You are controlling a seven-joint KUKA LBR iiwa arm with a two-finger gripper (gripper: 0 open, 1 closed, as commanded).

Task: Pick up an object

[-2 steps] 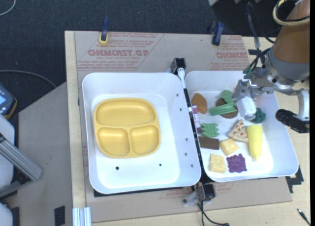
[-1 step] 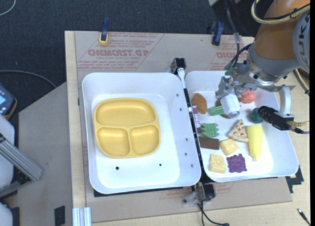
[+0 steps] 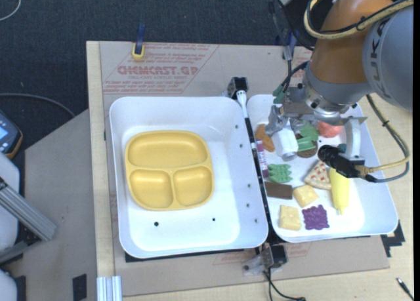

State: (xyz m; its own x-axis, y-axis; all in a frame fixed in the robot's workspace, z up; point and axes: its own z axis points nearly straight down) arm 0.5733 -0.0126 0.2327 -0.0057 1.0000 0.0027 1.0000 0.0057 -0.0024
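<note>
My gripper (image 3: 283, 130) hangs low over the back left part of the right bin (image 3: 377, 218). A small white cylinder (image 3: 287, 143) sits right under it; I cannot tell whether it is held. Close around lie an orange-brown piece (image 3: 266, 140), a dark green piece (image 3: 308, 138), a red piece (image 3: 328, 129) and a brown disc (image 3: 306, 153). Nearer the front lie a green leafy toy (image 3: 281, 173), a brown bar (image 3: 279, 191), a pizza slice (image 3: 319, 176), a yellow banana (image 3: 340, 189), two cheese cubes (image 3: 305, 195) (image 3: 289, 217) and purple grapes (image 3: 315, 216).
The left bin (image 3: 125, 113) holds a yellow three-compartment plate (image 3: 170, 168). A dark divider rail (image 3: 256, 162) runs between the two bins. The arm's grey and orange body (image 3: 348, 37) covers the right bin's back right corner.
</note>
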